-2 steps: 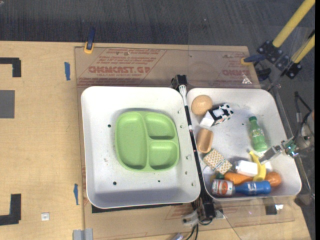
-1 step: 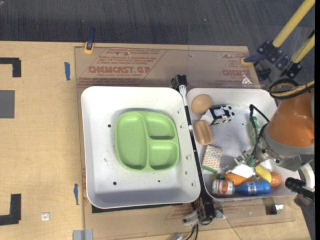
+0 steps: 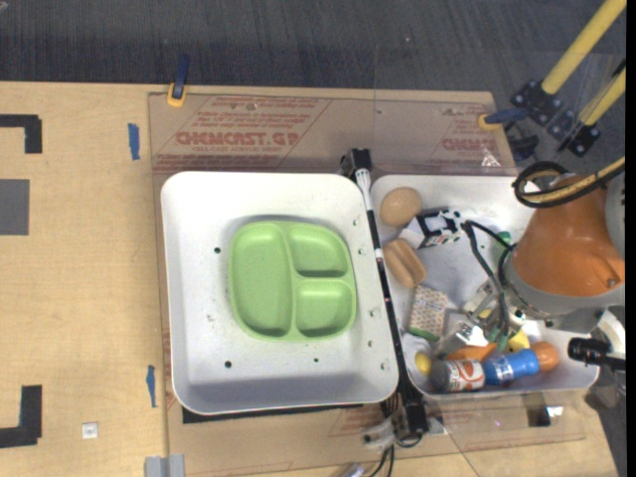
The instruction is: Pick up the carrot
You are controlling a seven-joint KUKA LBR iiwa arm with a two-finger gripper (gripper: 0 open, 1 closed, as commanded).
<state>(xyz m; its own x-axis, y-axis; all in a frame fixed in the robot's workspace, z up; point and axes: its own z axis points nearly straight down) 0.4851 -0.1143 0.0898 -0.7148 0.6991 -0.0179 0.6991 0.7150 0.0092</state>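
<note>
The carrot (image 3: 472, 352) shows as a small orange piece in the right bin (image 3: 467, 189), near its front. It lies among other items and is partly covered by them. My gripper (image 3: 489, 316) hangs low over this clutter, just behind and above the carrot, with cables around it. The arm's orange band (image 3: 566, 251) hides the bin's right side. I see nothing lifted clear of the pile.
The left bin (image 3: 199, 296) holds a green divided plate (image 3: 293, 278). The right bin also has a tan egg-like ball (image 3: 401, 207), a bread-like piece (image 3: 404, 262), a patterned packet (image 3: 428, 311), a black-and-white item (image 3: 438, 225) and an orange-and-blue bottle (image 3: 502, 370) along the front wall.
</note>
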